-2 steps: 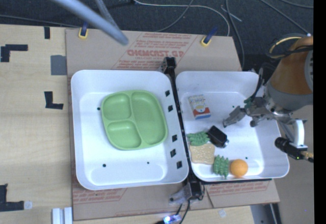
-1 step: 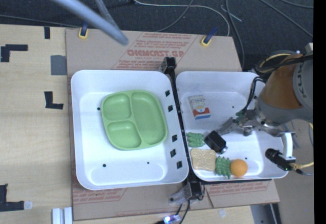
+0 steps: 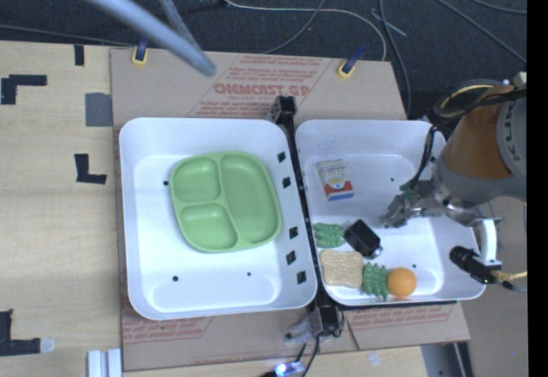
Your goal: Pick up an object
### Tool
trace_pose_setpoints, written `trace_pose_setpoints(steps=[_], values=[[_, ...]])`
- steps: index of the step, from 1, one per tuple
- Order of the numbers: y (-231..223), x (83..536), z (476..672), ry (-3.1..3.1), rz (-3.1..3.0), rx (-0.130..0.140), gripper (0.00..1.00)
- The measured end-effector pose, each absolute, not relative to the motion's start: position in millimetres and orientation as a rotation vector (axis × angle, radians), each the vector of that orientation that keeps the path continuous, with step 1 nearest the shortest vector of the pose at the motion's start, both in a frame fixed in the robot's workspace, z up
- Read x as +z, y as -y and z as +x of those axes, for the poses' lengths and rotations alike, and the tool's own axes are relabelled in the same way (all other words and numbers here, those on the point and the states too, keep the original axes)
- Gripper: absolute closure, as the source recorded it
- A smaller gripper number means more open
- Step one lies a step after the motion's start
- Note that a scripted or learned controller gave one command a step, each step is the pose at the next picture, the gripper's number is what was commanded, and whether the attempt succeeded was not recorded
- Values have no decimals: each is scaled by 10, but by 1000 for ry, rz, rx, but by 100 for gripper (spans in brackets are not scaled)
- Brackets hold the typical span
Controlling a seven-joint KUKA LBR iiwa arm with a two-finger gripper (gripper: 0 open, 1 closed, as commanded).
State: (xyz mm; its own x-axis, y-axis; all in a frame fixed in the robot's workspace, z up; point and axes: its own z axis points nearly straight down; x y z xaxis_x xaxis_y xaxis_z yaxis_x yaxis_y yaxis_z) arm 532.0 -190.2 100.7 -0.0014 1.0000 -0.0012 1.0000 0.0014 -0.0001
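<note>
Two bins (image 3: 137,195); gripper (image 3: 401,211) low in the right one, finger state unclear

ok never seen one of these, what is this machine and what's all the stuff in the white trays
This is one picture from a camera fixed above a workbench, looking down at a slant. The grey and orange shape on the right is a robot arm. Its grasping end, the claw, hangs low over the right bin. I can't see anything held in it.

Two shallow white bins sit side by side. The left bin holds a green divided plate. The right bin holds small items for the arm to pick up: a little white carton, a black block, a green leafy toy, a tan square like a cracker, another green piece and an orange ball.

The arm's job is simply to pick one object up.
</note>
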Motion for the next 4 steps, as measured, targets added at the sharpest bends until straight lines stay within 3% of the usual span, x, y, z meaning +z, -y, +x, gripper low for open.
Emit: trace_pose_setpoints(steps=[2, 3, 4], values=[[1928, 2256, 5421, -2219, 2215, 4, 100], [1925, 2350, 5426, -2222, 2219, 0, 100], [1314, 2397, 5386, -2230, 2215, 2, 100]])
